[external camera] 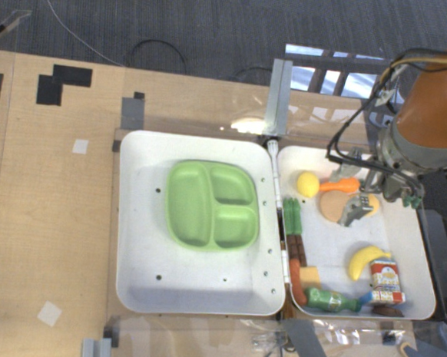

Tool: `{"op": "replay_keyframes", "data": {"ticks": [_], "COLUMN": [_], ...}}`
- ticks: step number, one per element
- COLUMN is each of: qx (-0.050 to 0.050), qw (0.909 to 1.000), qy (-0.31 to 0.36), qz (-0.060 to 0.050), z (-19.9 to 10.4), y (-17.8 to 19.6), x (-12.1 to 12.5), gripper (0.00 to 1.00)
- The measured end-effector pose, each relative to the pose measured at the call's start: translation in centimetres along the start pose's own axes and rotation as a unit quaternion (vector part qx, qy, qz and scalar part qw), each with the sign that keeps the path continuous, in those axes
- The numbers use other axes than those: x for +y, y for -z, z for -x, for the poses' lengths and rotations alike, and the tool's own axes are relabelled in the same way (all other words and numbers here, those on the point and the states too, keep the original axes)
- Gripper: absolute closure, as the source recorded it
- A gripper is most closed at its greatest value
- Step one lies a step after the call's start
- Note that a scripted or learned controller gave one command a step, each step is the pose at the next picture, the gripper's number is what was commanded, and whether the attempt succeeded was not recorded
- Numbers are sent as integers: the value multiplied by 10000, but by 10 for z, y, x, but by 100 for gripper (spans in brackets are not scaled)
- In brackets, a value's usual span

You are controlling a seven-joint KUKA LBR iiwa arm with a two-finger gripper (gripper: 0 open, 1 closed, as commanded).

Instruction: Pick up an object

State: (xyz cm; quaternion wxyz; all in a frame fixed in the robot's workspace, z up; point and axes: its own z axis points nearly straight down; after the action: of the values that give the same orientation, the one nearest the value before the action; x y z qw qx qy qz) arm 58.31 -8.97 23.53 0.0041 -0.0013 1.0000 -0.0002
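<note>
My gripper (pixel 356 210) hangs low over the upper part of the right bin (pixel 425 259), below the grey wrist with its orange band. It is just above the right edge of a tan round piece (pixel 330 208). An orange carrot (pixel 338 186) and a yellow lemon (pixel 307 184) lie just to its left. Further toward the front are a banana (pixel 365 260), a red-labelled can (pixel 383 280) and a green bottle (pixel 329 299). Nothing can be seen held in the gripper.
The left bin (pixel 139 267) holds a green divided plate (pixel 211 204). Along the right bin's left wall lie a green stick-shaped item (pixel 291 215) and brown and red pieces (pixel 297 257). Black cables (pixel 350 138) loop beside the wrist.
</note>
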Motion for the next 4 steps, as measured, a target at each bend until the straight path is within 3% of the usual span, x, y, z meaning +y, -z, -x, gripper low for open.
{"op": "replay_keyframes", "data": {"ticks": [1, 3, 4], "qx": [-52, -30, -99], "qw": [9965, 9955, 9953], "qy": [831, 947, 962], "qz": [-9, -1, -9], "z": [69, 79, 83], "y": [-145, -147, -132], "x": [-19, -2, -1], "gripper": [0, 0, 100]}}
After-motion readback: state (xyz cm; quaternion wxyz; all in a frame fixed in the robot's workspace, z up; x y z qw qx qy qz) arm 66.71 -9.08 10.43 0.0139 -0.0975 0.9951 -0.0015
